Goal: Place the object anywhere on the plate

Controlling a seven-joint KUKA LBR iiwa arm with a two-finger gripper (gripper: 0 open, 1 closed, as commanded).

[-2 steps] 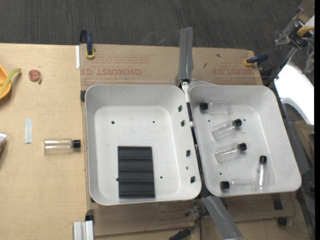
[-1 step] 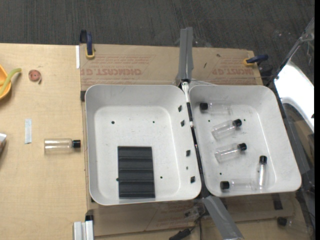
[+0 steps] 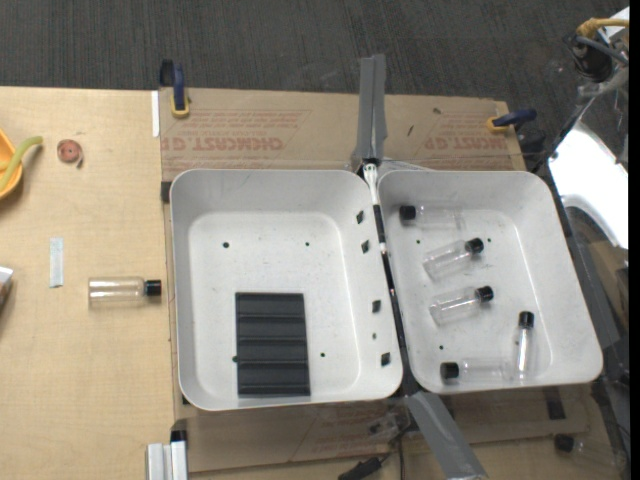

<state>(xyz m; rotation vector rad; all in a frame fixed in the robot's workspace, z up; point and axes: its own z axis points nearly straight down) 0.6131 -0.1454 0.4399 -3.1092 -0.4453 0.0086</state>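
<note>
A black ribbed plate lies flat on the floor of the left bin, near its front edge. Several clear vials with black caps lie scattered in the right bin. One vial rests near the bin's middle, and another lies just in front of it. A third vial lies at the front right, pointing front to back. Others sit at the back left and along the front wall.
A loose clear vial lies on the wooden bench left of the bins. An orange object sits at the far left edge. Blue clamps hold the cardboard behind the bins. White machinery stands at the right edge.
</note>
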